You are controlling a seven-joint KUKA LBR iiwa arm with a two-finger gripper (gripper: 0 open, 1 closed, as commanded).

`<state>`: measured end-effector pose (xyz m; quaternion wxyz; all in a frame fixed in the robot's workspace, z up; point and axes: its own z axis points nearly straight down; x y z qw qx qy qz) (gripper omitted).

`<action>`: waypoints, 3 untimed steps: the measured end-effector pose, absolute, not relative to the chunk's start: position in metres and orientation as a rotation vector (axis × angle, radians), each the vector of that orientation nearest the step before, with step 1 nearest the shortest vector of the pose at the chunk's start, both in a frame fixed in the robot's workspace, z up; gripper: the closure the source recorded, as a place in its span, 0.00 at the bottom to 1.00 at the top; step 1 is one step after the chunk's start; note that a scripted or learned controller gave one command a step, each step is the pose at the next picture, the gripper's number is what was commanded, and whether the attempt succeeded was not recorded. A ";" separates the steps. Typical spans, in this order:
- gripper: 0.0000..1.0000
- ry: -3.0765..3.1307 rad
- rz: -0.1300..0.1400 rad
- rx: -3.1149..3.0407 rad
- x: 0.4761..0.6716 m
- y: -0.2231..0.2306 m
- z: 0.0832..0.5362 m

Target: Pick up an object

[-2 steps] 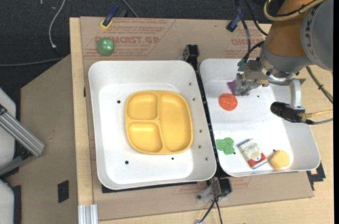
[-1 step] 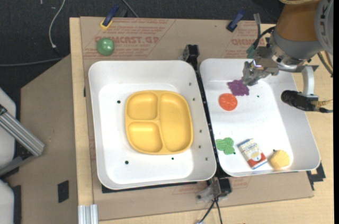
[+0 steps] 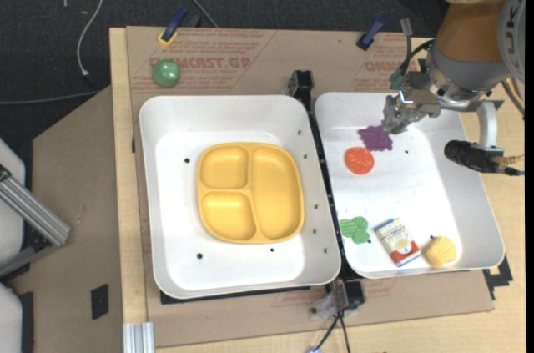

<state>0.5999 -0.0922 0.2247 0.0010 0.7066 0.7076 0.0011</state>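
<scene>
Gripper (image 3: pixel 394 119), whether open or closed I cannot tell, hovers just above the purple toy (image 3: pixel 375 138); next, likely descend and close.

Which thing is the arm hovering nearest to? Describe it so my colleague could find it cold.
Look in the right bin, at its far end beneath the gripper. The purple toy lies there, just above the red-orange round piece. It is the only purple, ragged-edged thing.
</scene>
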 end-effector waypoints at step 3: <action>1.00 2.232 -0.001 2.219 0.544 0.064 0.228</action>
